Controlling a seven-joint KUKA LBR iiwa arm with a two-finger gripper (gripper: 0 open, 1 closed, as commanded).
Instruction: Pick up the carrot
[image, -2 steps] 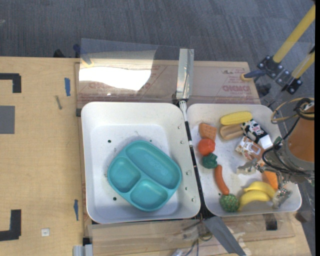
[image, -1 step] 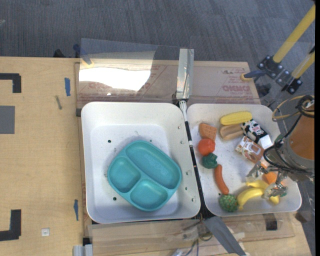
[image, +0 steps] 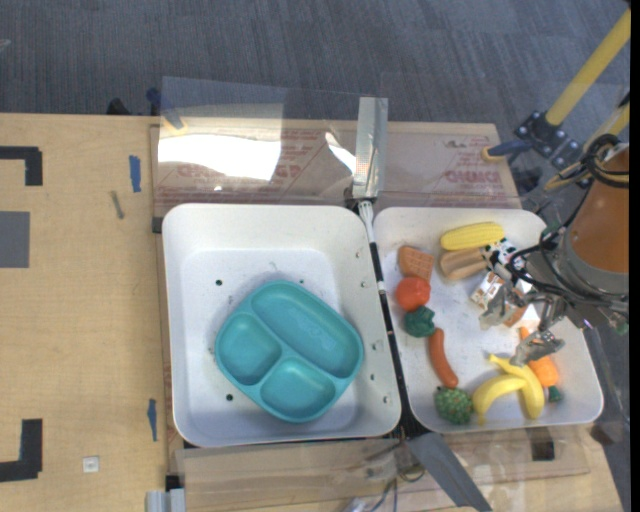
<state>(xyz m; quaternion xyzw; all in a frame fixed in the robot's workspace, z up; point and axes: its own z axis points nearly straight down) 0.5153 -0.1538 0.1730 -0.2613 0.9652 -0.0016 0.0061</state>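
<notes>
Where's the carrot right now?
The carrot lies in the right bin near its front right corner, beside the banana, with the gripper just above it.

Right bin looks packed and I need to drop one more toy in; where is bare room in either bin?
Left bin: bare white floor along the back edge and left wall, around the teal divided plate. Right bin: crowded; corn, tomato, banana, carrot and gripper fill it. A small gap lies between sausage and banana.
</notes>
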